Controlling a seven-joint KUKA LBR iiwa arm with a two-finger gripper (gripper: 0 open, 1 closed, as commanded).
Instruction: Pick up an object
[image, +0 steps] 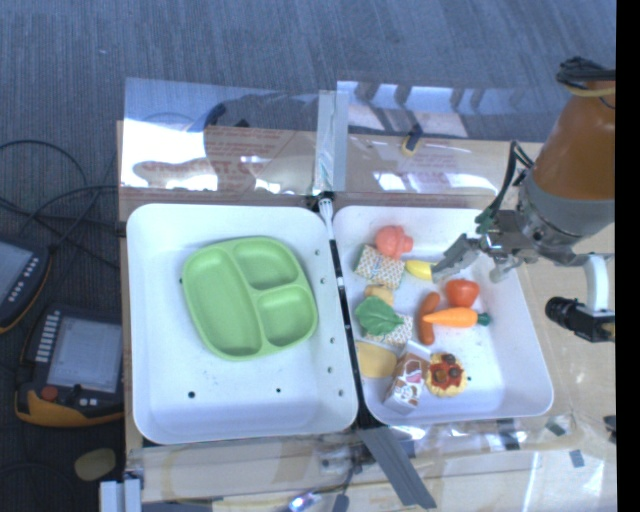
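The tool, fingers spread with nothing between them, hovered over the right bin above the tomato, positioned for a grasp.

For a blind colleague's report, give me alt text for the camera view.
The gripper hangs over the right bin, just above toy food including a tomato and carrot. The left bin holds a green divided plate.

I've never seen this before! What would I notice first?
Probably the green tray, lying alone in the left bin. Next, the bright toy food heaped in the right bin, like the carrot and tomato. The grey and orange arm hangs its pincer over that heap.
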